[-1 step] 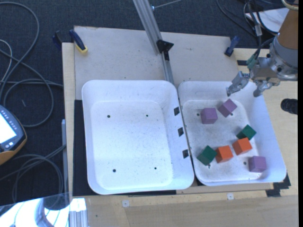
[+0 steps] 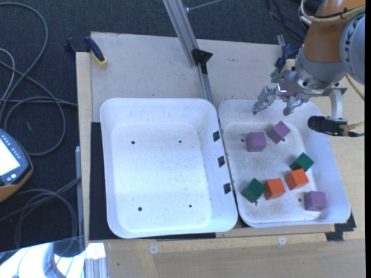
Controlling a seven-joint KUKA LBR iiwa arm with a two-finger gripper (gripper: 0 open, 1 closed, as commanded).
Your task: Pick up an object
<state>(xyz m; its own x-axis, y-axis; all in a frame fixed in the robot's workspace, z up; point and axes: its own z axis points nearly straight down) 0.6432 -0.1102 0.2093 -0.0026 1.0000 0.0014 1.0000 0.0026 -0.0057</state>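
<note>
Two shallow white plastic bins side by side on a pale wooden bench [image 2: 145, 62]: left bin [image 2: 116, 114] bare-floored, right bin [image 2: 333, 178] holding seven small blocks. Grey arm with an orange band [image 2: 333, 16] reaching in from the right, metal two-finger gripper [image 2: 278, 103] hanging over the far rim of the right bin, fingers spread wide with nothing between them. Just below the gripper, a purple cube [image 2: 279, 131] turned on a slant, and beside it to the left a second purple cube [image 2: 255, 141] — near each other but not touching, as far as can be told. Lower in the bin, a dark green cube [image 2: 302, 162] close against an orange cube [image 2: 297, 179], which in turn sits just beside another orange cube [image 2: 275, 188]. Left of that, a second dark green cube [image 2: 253, 190], near the bin's inner wall. At the near right corner, a third purple cube [image 2: 315, 200], apart from the rest. Gripper clear of every block, none lifted off the bin floor. Slanted grey metal rail [image 2: 182, 28] running down from the top toward the gap between the bins, ending in a black clamp [image 2: 202, 57]. Blue-and-yellow handled tool [image 2: 95, 49] lying at the bench's far left corner. Dark carpet around the bench with loose black cables [image 2: 35, 97] trailing at the left.
</note>
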